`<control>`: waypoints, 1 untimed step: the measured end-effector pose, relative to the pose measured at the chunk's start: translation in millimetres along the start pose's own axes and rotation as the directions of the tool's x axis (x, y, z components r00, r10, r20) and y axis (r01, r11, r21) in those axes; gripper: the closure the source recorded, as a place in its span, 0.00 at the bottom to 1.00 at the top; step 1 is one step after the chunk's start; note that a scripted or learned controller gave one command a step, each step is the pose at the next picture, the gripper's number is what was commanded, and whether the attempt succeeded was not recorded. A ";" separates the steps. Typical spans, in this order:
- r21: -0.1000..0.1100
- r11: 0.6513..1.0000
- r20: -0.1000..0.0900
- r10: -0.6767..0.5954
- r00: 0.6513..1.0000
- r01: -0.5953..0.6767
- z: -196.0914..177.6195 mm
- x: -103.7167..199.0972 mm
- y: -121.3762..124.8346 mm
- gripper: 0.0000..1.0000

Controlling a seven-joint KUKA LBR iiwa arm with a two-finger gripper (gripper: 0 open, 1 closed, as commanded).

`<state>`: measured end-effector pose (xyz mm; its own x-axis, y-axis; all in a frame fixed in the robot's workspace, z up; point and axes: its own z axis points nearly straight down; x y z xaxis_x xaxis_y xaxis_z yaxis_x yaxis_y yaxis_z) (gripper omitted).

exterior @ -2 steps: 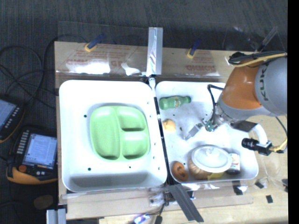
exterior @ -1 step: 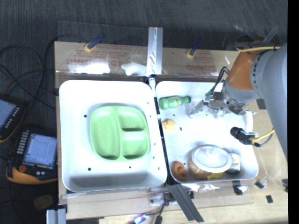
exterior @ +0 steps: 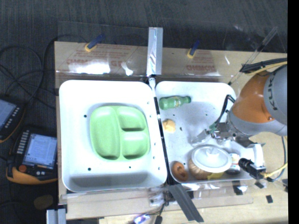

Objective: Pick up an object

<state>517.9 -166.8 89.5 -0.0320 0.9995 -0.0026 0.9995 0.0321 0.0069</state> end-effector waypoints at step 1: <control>0.008 0.982 -0.005 -0.189 0.982 0.189 -35.6 46.5 24.3 0.00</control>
<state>540.5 -119.5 125.2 -0.2207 0.9753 0.0010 0.9753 0.2207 -0.0018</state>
